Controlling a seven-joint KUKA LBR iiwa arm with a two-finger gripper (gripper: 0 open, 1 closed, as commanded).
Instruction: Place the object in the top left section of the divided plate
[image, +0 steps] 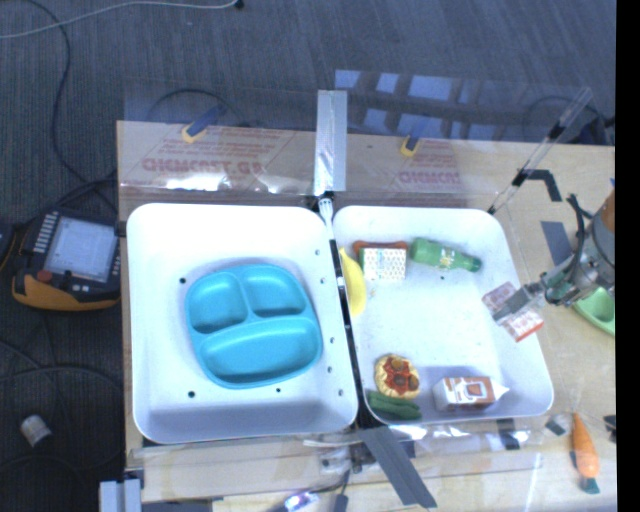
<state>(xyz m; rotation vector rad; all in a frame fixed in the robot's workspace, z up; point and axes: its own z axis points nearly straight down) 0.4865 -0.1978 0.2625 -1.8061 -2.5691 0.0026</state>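
Dark carpet surrounds the wooden surface (250, 160) bearing two white bins. At the right bin's (450, 310) right rim, the claw (528, 298) is clamped on a small red-and-white packet (513, 310); the blue divided plate (255, 322) sits left.

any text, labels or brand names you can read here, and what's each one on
Nothing reads clearly enough to quote.
Red lettering on the clear sheets behind the bins: mirrored and blurred.
Small carton: print too small.
Card on the right bin's rim: blurred.
White packet: pattern only, unreadable.
Green bottle label: too small.
Handheld screen left of the bench: glare, unreadable.
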